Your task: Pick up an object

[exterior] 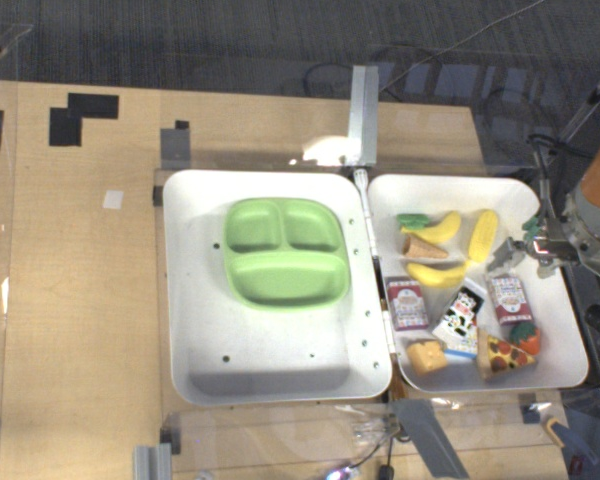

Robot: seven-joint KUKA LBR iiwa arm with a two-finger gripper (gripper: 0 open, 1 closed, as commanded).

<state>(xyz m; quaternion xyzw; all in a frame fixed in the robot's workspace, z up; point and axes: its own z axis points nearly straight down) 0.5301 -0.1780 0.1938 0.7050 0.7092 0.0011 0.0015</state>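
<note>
Plainly open and empty, the end effector hovers at the right bin's edge, where crowded toy food risks a missed grasp.

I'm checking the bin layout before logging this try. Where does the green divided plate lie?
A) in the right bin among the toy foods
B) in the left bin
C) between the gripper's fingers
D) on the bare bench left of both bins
B: the green divided plate lies flat in the left bin, while the toy foods fill the right bin.
</note>
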